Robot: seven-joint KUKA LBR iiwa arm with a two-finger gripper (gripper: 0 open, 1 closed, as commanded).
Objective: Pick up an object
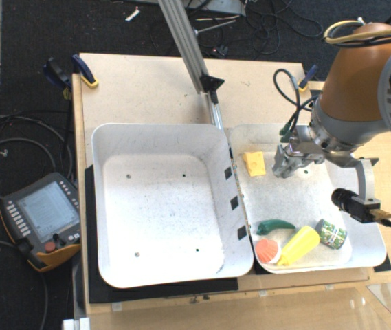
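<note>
The arm [363, 81] comes in from the right, its big orange band sitting over the far right corner of the bench [154, 88]. Its gripper [286, 165] hangs low over the right bin [360, 253], in the far half of it. From where I stand the fingers are a dark metal cluster seen from above, and I cannot tell whether they are apart or together; nothing shows between them.

Just to the left of the gripper, near the far left corner of the same bin, lies a small yellow block [254, 163], close to the gripper but apart from it. The other things sit together along the near edge of that bin. A green curved piece [275, 225] lies by the left wall. Just nearer than it is a round orange-red thing [268, 251], and beside that a long yellow piece [298, 245] lies at a slant, its lower end touching the orange-red one. To the right of these is a small green and white can [332, 234] lying on its side.

The left bin [113, 143] is the bigger of the two, and its right rim overlaps the right bin's left edge. A slanted metal rail [185, 36] runs down from the far side to the gap between the bins. On the floor to the left lies a handheld control pad [40, 215] with a screen.
</note>
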